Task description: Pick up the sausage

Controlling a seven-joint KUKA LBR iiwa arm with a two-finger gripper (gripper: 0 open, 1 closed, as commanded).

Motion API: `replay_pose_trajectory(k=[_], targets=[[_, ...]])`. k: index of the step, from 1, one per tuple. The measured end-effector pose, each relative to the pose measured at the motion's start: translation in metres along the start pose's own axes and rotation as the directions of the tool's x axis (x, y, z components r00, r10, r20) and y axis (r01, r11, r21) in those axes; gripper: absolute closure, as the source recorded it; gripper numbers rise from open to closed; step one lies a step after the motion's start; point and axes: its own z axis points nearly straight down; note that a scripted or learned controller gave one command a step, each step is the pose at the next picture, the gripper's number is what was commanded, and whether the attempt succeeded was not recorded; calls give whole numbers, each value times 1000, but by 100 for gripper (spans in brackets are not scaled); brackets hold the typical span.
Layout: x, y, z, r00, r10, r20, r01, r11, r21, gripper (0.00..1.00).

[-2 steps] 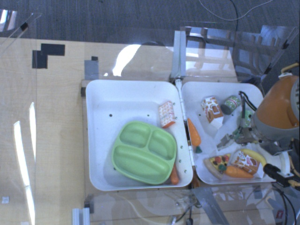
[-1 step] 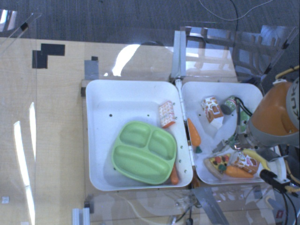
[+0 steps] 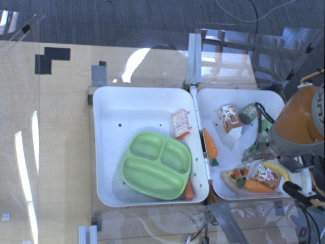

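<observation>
An orange-brown sausage-like piece (image 3: 189,189) lies at the front right corner of the left bin (image 3: 104,136), partly tucked under the green divided plate (image 3: 157,165). A second orange elongated piece (image 3: 258,187) lies at the front of the right bin (image 3: 274,99), beside a pizza slice (image 3: 233,179). I cannot tell which of the two is the sausage. My gripper (image 3: 255,153) hangs low over the right bin, just above the cluster at its front, below the arm's orange band (image 3: 300,120).
The right bin also holds a carrot (image 3: 210,145) by its left wall, a small carton (image 3: 229,118), a grey-green can (image 3: 248,114), a banana (image 3: 275,168) and a red-white packet (image 3: 264,174). A small carton (image 3: 180,123) stands in the left bin.
</observation>
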Motion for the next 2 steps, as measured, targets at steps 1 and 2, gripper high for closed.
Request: replay_pose_trajectory(k=[1, 2], targets=[[0, 0, 0, 1000, 0, 0, 0, 1000, 0, 0], [-1, -4, 9, 999, -50, -5, 50, 999, 6, 0]])
